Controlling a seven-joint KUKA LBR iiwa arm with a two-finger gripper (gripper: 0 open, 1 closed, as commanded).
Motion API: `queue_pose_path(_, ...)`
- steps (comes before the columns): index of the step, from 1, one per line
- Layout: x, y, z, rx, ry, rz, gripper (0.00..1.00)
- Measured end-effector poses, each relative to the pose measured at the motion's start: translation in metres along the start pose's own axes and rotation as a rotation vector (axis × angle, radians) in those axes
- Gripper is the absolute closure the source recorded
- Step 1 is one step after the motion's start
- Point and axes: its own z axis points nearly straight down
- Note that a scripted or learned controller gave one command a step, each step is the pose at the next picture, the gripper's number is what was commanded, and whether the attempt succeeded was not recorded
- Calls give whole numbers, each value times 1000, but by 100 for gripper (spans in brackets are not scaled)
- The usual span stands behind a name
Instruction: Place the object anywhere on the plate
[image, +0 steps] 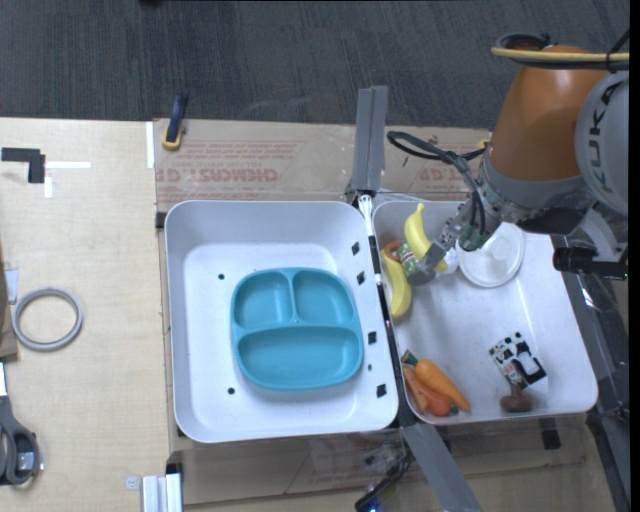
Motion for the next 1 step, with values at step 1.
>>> queue_pose_path(1, 90, 26, -23, -1, 2, -13, 100)
